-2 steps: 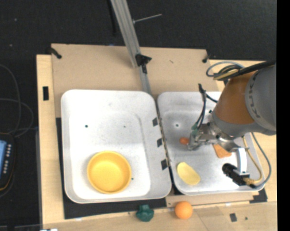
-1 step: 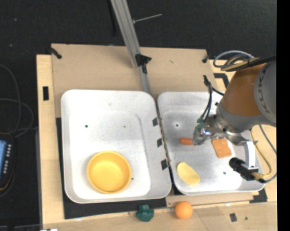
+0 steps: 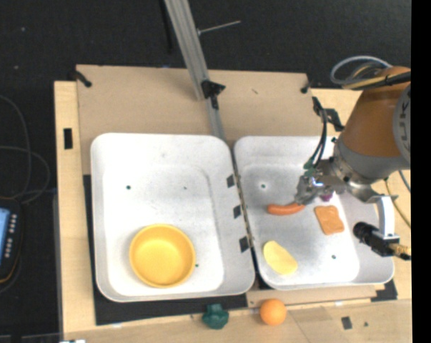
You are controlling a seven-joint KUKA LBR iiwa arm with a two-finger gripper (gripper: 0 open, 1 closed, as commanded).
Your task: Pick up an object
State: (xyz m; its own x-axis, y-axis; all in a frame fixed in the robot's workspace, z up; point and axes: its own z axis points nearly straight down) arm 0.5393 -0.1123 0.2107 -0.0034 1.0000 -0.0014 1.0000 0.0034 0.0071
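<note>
The wooden bench [image 3: 65, 191] carried two shallow white plastic bins side by side. The left bin [image 3: 158, 170] held a round yellow plastic bowl [image 3: 162, 255] near its front edge. The right bin [image 3: 272, 163] held three smaller things: a thin orange sausage-shaped piece [image 3: 285, 209] near the middle, a flat orange-brown rectangular wafer [image 3: 330, 220] just to its right, and a pale yellow oval slice [image 3: 279, 258] nearer the front. Outside the bins, on the front lip of the bench, sat a small orange ball [image 3: 272, 311] and a little dark green lump [image 3: 215, 316].

The grey arm with its orange band [image 3: 376, 123] reached in from the right, and the two-finger gripper [image 3: 311, 186] hung low over the right bin. Whether its jaws were spread or closed I could not tell — the wrist hid them from above — and nothing was visibly held.

The likeliest target was the sausage-shaped piece, which lay just below and to the left of the gripper, its right end nearly under the tool. The wafer sat close on the other side, so the margin was thin. To do the step well, the gripper would need to centre over the middle of the sausage rather than its tip, turn its jaws across the narrow width, and come straight down — a grasp at the end would probably let the piece pivot out, and a drift to the right might catch the wafer instead.
</note>
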